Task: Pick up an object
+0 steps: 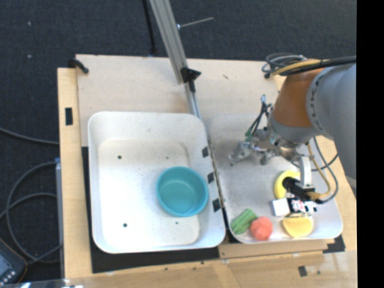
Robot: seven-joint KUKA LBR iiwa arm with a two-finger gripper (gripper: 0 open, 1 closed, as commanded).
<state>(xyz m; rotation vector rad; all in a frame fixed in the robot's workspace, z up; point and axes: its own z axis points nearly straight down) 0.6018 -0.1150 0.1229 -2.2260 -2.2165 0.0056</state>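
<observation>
My gripper (251,153) hangs over the upper part of the right bin (240,185), its metal fingers spread open with nothing between them. Along that bin's front edge lie a green piece (242,221), a red ball (261,228) and a yellow piece (297,226). A second yellow object (284,185) lies right of the gripper, partly hidden by a black and white part (294,204) and cables. A teal bowl (182,191) stands in the left bin (120,161), well away from the gripper.
A slanted aluminium post (171,35) rises behind the bins, with its foot near the divide between them. The arm's grey body and orange band (297,101) cover the right bin's back right corner. Cables loop beside the yellow objects.
</observation>
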